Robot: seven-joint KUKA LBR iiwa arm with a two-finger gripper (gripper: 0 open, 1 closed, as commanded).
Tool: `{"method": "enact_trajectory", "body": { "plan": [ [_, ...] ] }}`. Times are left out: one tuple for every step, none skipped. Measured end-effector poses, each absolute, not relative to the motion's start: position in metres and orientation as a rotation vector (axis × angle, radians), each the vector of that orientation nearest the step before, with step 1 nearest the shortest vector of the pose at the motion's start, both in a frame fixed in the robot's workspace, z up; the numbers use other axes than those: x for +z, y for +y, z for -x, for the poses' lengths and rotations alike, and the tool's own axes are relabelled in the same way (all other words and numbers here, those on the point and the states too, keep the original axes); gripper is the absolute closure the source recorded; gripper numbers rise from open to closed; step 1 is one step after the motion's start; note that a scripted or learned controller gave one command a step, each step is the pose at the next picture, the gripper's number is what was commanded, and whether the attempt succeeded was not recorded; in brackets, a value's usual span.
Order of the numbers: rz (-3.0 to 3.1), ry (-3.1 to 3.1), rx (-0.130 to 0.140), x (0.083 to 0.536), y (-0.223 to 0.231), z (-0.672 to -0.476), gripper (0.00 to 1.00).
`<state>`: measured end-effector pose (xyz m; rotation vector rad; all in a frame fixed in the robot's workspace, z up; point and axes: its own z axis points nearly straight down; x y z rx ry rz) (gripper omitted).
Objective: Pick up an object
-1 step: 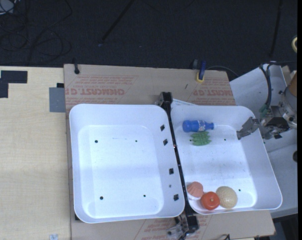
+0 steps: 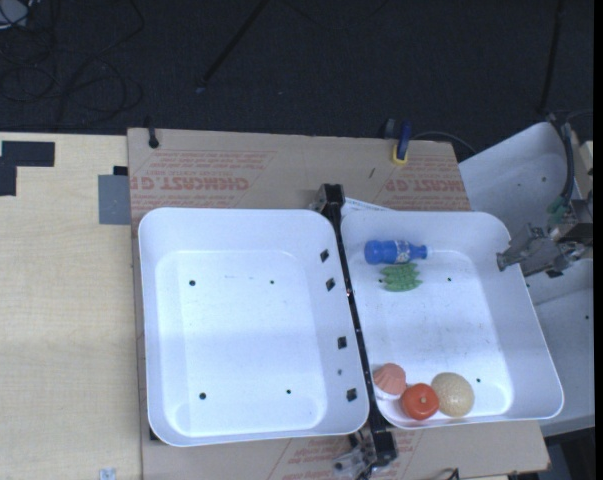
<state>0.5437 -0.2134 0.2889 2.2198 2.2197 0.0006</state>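
The right bin (image 2: 501, 368) holds several small objects. A blue bottle (image 2: 393, 251) lies on its side near the far wall, with a green leafy piece (image 2: 401, 278) just in front of it. At the near edge sit a pink shell-like piece (image 2: 388, 378), a red round fruit (image 2: 419, 401) and a beige ball (image 2: 453, 393), close together. My gripper (image 2: 521, 255) hangs at the bin's right rim, well to the right of the bottle and apart from every object. Nothing shows between its tips.
The left bin (image 2: 161, 318) stands beside the right one, with a black clip strip (image 2: 343, 308) along their shared wall. Both rest on a cardboard sheet (image 2: 241, 173) on the wooden bench. Grey arm parts and cables (image 2: 571, 218) crowd the right edge.
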Motion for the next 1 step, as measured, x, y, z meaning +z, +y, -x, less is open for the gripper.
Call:
{"method": "enact_trajectory", "body": {
  "plan": [
    [-2.222,2.221,0.0,0.3107,-0.2131,-0.5199,0.0]
  ]
}}
